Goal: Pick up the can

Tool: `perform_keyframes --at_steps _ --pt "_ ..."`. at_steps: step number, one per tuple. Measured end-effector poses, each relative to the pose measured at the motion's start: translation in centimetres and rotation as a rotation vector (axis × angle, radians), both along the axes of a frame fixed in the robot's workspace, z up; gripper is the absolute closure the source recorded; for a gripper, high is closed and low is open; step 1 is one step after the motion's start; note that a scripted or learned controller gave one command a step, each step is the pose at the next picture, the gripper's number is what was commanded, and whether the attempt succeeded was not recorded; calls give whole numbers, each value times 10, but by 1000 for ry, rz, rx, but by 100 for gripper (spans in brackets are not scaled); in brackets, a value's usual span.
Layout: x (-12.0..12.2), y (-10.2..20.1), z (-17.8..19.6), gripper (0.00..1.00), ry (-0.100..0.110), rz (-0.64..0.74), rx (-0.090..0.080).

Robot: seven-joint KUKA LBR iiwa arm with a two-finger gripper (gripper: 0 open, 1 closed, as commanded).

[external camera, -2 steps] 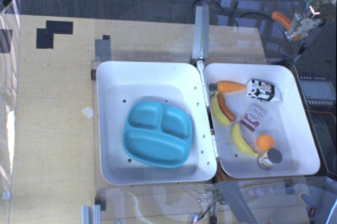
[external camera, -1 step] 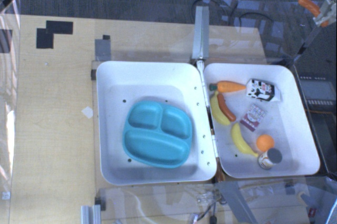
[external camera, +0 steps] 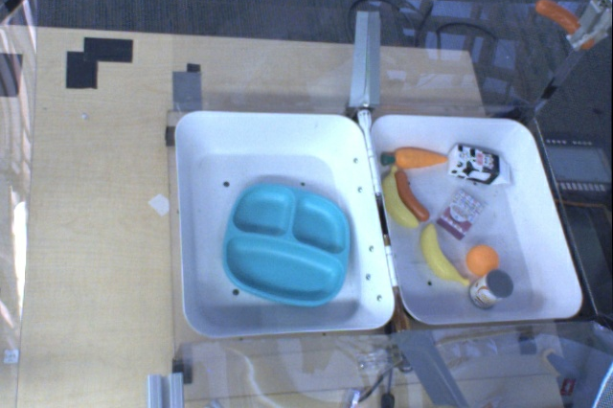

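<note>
The can (external camera: pixel 489 288) is small and silver with a dark top. It stands near the front edge of the right bin (external camera: pixel 546 205), just below a small orange (external camera: pixel 482 260) and touching or nearly touching it. A yellow banana (external camera: pixel 440 257) lies just to the can's left. At the top right corner, well behind the bins, a grey part of the arm with an orange piece (external camera: pixel 556 11) shows.
The right bin also holds a carrot (external camera: pixel 421 158), a black-and-white carton (external camera: pixel 475 164), a reddish sausage (external camera: pixel 412 195), a second banana (external camera: pixel 397 203) and a purple packet (external camera: pixel 461 213). A blue divided plate (external camera: pixel 286 243) lies in the left bin (external camera: pixel 201 205).
</note>
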State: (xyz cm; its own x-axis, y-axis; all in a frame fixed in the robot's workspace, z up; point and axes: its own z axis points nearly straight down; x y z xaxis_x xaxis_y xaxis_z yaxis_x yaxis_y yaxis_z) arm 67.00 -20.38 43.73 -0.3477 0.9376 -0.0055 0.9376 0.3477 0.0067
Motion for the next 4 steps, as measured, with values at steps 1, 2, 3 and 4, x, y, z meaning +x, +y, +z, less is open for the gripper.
perform_keyframes --at_steps 1,2,3,4 --pt "0 0 -7 100 -1 184 -2" --pt "0 -1 -31 100 0 -346 3" --pt "0 0 0 100 0 -285 2" --pt "0 0 -1 100 1 -53 1"
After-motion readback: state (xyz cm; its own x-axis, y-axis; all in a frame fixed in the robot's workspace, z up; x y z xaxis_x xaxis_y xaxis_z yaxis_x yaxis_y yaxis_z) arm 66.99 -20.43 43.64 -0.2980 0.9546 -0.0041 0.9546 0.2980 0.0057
